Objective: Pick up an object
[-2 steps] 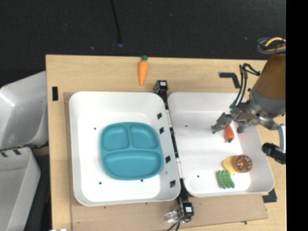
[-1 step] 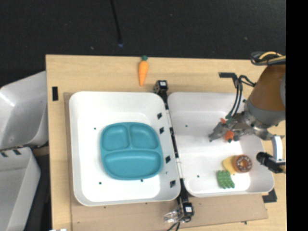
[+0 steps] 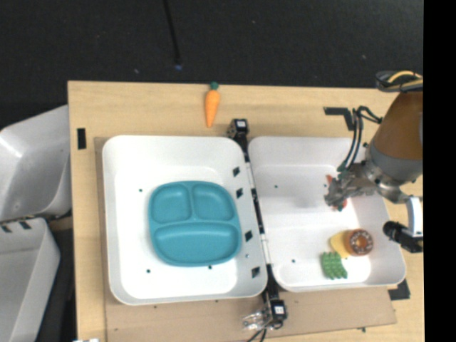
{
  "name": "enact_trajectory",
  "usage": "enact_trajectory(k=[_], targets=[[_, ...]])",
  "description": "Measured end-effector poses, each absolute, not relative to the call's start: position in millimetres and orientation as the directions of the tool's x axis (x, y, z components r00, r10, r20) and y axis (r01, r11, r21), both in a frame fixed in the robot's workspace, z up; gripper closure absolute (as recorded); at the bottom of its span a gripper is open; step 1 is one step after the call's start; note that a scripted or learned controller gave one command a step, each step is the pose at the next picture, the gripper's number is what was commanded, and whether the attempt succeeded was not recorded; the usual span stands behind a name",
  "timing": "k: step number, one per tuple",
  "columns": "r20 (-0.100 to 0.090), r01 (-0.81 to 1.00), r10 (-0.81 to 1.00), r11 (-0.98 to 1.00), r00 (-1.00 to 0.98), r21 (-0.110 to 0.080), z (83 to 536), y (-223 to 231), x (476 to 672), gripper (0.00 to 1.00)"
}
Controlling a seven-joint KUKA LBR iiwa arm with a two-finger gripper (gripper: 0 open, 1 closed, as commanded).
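Pincer (image 3: pixel 338 194), its grip state impossible to tell, hangs low over the right bin (image 3: pixel 299 169) near that bin's far right side, with a small red bit showing at its tip. Nearer the camera from it, close together by the bin's front wall, lie a chocolate-frosted donut (image 3: pixel 360 242) touching a yellow piece (image 3: pixel 338 244) and a knobbly green toy (image 3: pixel 333 266). Leftward, open white floor runs to the divider, beyond which sits a teal divided plate (image 3: pixel 194 223); an orange carrot (image 3: pixel 211 105) rests on the bench behind.
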State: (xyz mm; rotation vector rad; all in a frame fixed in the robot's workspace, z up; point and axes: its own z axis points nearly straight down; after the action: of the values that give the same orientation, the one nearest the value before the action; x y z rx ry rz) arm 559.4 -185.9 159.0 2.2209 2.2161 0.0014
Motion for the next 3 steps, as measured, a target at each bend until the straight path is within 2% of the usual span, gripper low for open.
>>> enact_trajectory(k=[1,2,3], targets=[[-0.003,1.0,1.0,0.003,-0.003,0.008,220,-181,566.4,1.0],[-0.002,1.0,1.0,0.003,-0.003,0.005,250,-183,567.5,1.0],[0.0,1.0,1.0,0.007,-0.007,0.004,249,-138,594.4,1.0]])
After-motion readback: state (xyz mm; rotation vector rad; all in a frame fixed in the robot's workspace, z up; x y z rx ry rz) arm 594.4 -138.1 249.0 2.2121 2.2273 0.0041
